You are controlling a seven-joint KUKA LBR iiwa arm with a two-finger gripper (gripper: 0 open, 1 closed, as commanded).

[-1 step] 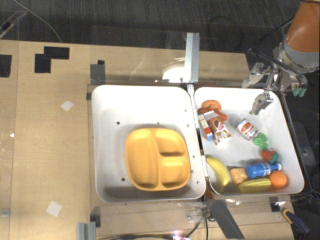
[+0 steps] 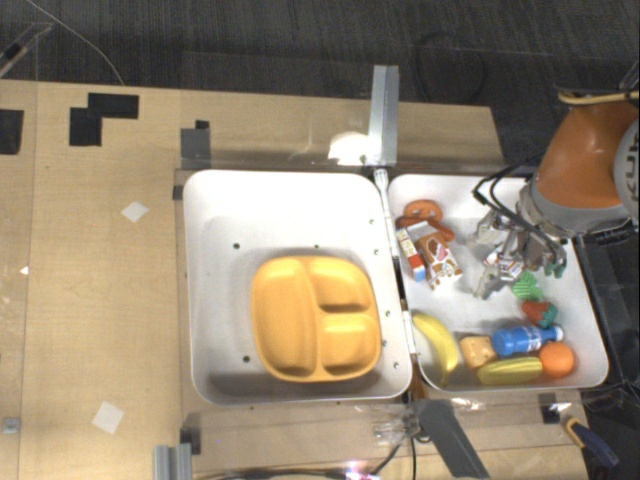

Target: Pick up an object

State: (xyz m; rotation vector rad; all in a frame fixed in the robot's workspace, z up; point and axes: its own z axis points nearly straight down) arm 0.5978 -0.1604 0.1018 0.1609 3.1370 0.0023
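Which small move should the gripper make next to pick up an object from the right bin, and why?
Probably a short descent straight down. The gripper hangs over bare floor of the right bin, with no object seen between its parts. The green toy lies just beside it and the small carton on the other side, so a slight shift toward the green toy first may help.

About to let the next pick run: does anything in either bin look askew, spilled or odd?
Nothing looks spilled or damaged. The yellow divided plate sits slightly rotated in the left bin. In the right bin the toys crowd the near edge, with the banana leaning against the divider wall. The pincer hovers over that bin.
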